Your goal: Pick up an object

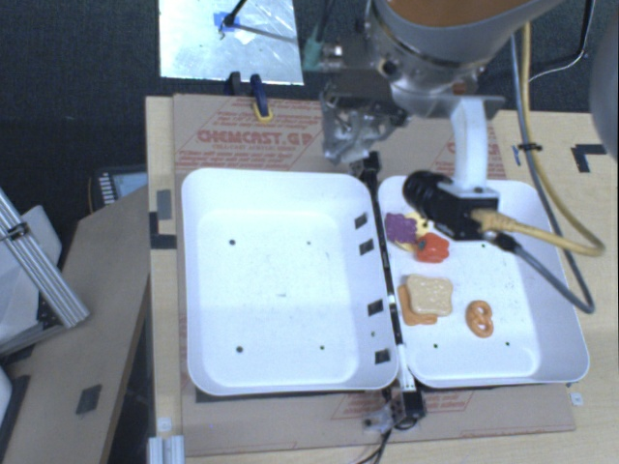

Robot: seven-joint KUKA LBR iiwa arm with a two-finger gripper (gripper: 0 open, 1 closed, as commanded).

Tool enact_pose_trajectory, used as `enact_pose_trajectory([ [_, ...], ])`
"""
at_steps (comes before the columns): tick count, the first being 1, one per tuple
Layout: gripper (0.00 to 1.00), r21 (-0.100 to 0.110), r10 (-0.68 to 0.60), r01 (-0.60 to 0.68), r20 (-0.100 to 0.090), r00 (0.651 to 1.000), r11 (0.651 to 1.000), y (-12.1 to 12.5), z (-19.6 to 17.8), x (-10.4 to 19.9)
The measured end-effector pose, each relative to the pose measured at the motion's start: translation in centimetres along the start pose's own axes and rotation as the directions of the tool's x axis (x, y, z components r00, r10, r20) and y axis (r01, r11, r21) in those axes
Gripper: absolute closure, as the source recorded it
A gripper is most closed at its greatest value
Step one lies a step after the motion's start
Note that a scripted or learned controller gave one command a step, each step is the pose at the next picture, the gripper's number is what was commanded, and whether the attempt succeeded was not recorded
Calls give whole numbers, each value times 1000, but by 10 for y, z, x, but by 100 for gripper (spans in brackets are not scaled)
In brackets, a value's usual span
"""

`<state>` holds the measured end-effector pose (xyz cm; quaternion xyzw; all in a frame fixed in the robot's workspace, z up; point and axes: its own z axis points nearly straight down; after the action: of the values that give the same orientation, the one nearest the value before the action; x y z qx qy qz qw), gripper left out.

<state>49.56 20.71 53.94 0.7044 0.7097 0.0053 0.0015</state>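
You see a tan toast slice (428, 298) lying flat in the right bin (561, 356), lower centre-right of frame. A pretzel (480, 318) sits just right of it, with red (432, 248) and purple (399, 227) pieces above. The end effector (358, 148) is at top centre by the bins' far rims, well apart from the toast, up-left of it. You can't tell how open it is or whether it holds anything. The toast sits close to the bin's left wall, with bare floor below it.

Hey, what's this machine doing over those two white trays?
A robot arm reaches in from the right, its gripper hanging above the far end of the strip between the two bins. The right bin holds toy foods: a toast slice, a pretzel, a red piece and a purple piece. All lie on the bin floor; nothing is picked up yet.
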Motion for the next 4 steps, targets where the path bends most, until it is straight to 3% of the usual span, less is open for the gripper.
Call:
enact_pose_trajectory([
  [1, 0, 8, 3, -3, 4, 1000, 1000, 0, 4, -2],
  [2, 100, 5, 0, 0, 2, 1000, 1000, 0, -7, -2],
  [3, 100, 3, -5, 5, 1, 1000, 1000, 0, -18, -1],
  [4, 0, 4, -6, 6, 1, 1000, 1000, 0, -18, -1],
])
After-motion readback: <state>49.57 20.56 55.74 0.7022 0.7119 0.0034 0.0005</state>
